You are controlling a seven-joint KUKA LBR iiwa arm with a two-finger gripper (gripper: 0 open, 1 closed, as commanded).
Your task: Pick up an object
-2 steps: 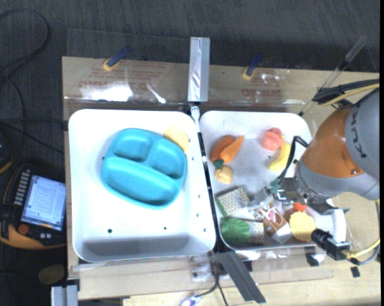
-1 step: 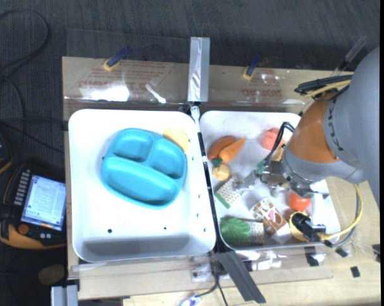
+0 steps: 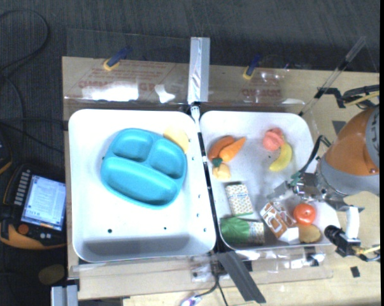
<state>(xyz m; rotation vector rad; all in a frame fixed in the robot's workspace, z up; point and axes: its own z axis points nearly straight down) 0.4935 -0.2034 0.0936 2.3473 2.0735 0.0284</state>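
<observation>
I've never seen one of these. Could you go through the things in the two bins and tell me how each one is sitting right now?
blue divided plate: flat in the left bin, tilted askew.
yellow piece: at the plate's far edge.
carrot: lying in the right bin.
banana: lying, curved, beside a pink item.
tomato: resting free, near the gripper.
small carton: lying flat.
gripper: low over the right bin, nothing seen held.
</observation>
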